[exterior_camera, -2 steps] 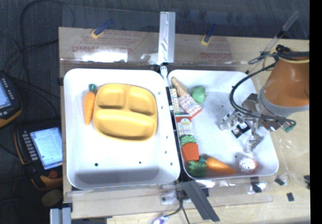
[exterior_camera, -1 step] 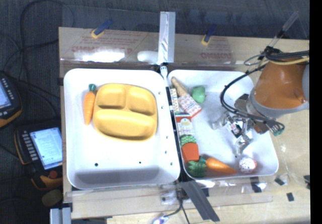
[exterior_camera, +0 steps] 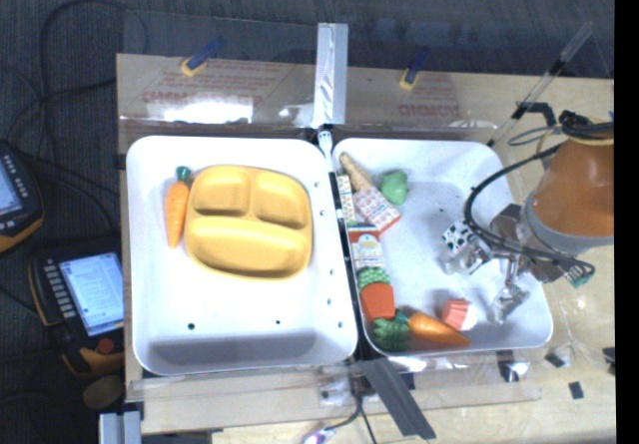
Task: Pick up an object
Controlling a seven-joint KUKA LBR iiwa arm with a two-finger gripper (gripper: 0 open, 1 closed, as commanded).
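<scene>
We've got the gripper (exterior_camera: 489,277) low in the right bin (exterior_camera: 439,155), fingers spread wide w/ nothing between them. Nearest target: small red-white toy piece (exterior_camera: 456,313), just left of the fingertips near the front wall. Risk: closing now grabs air, or nudges it into the carrot (exterior_camera: 431,327). It's stubby; axis unclear, approx. left-right.

Right bin (exterior_camera: 429,148): carrot (exterior_camera: 435,328), red-and-white piece (exterior_camera: 457,313), green piece (exterior_camera: 394,186), cone (exterior_camera: 356,176) and cartons (exterior_camera: 367,250) lying along left wall and front.
</scene>
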